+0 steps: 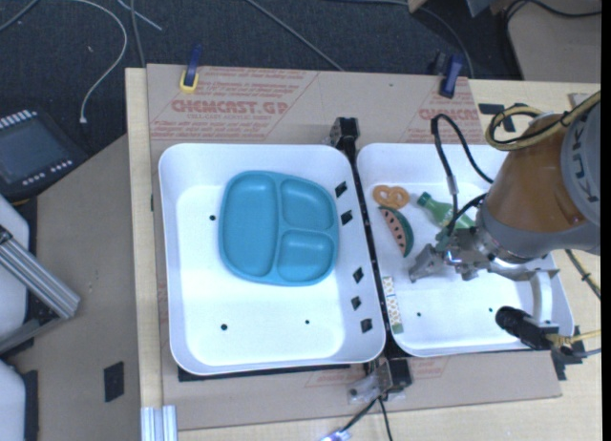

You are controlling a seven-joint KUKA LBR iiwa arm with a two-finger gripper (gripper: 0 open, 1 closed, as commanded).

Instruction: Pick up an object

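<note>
In the right bin a pretzel, a watermelon slice and a green toy sit just left of the gripper, grip can't tell, blue divided plastic plate in the left bin, cardboard reading "CHEMCAST".

Lighting: bright, even, overhead. Shallow white plastic bins nearly washed out; shadows soft, faint. Focus slightly soft throughout.
</note>
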